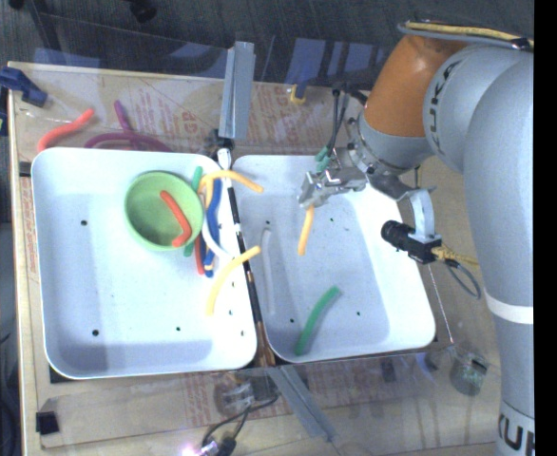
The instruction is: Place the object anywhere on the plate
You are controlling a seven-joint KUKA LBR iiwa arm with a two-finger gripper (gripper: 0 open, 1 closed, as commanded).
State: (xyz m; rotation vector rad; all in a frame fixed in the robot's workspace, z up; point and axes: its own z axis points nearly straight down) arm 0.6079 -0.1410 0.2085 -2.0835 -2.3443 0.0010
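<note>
- The gripper hung over the far part of the right bin, its fingers closed on the upper end of an orange strip that dangled down from them.
- The green plate sat in the far half of the left bin, with a red strip lying on it.
- A green strip lay on the right bin's floor, near its front edge.
- Yellow, blue, red and green strips were heaped just right of the plate, along the bins' shared edge.
</note>
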